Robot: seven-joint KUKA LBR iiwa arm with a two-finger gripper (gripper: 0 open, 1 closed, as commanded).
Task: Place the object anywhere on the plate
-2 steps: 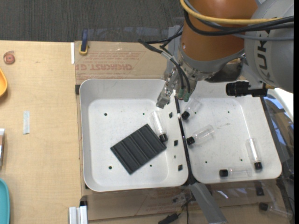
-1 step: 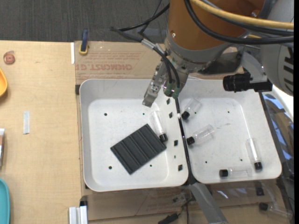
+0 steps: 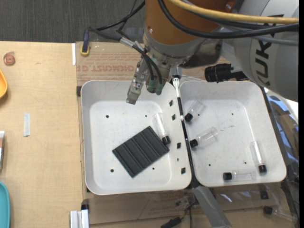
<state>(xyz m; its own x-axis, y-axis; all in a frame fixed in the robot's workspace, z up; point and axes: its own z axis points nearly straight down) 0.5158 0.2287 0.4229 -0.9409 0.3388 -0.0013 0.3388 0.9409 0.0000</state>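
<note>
Gripper (image 3: 134,95) hung above left-hand bin (image 3: 102,141), grip width indeterminable; clear vial (image 3: 159,126) lay touching ridged plate (image 3: 141,151).

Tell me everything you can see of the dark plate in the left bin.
The plate is a flat, dark grey rectangle with parallel ridges, plastic or rubber by its look. It lies flat on the floor of the left bin, slanted to the walls, nothing on it. A clear vial lies with its black cap at the plate's upper right edge; contact unclear.
</note>
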